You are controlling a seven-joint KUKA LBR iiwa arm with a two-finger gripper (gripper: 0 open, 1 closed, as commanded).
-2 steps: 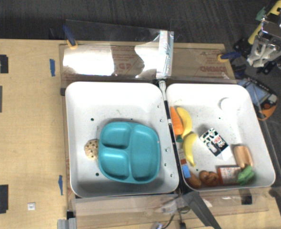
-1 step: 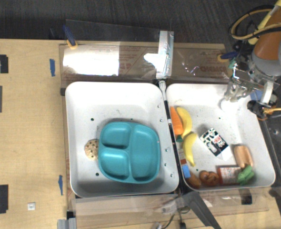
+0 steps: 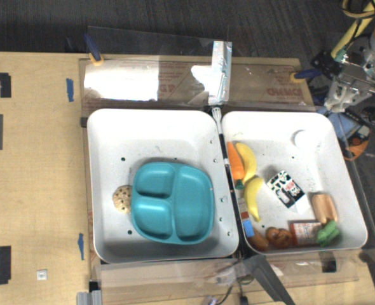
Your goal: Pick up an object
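Two shallow white plastic bins sit side by side on the bench. Left bin [image 3: 105, 132]: a teal plastic divided plate [image 3: 173, 201] w/ three compartments lies flat near the front, and a small tan speckled cookie-like round [image 3: 121, 198] touches its left edge.

Right bin [image 3: 314, 145]: objs crowd the left wall and front edge. A yellow toy banana [image 3: 246, 161] lies along the left wall w/ an orange carrot-shaped piece [image 3: 236, 164] just beside it, btwn it and the wall. A second yellow banana [image 3: 253, 197] lies just below the first. Near mid-bin, a small black-and-white printed box [image 3: 285, 188] sits tilted. Along the front: a brown lumpy piece [image 3: 274, 237], a red-labelled packet [image 3: 304, 231], a green leafy piece [image 3: 328, 233], and above that a tan cylinder [image 3: 323, 206]. A small blue item [image 3: 248, 229] sits at the front left corner.

The gripper [image 3: 347, 88] hangs at upper right, outside the right bin's back corner, well apart from every obj. Can't tell how its fingers stand; nothing visible in them.
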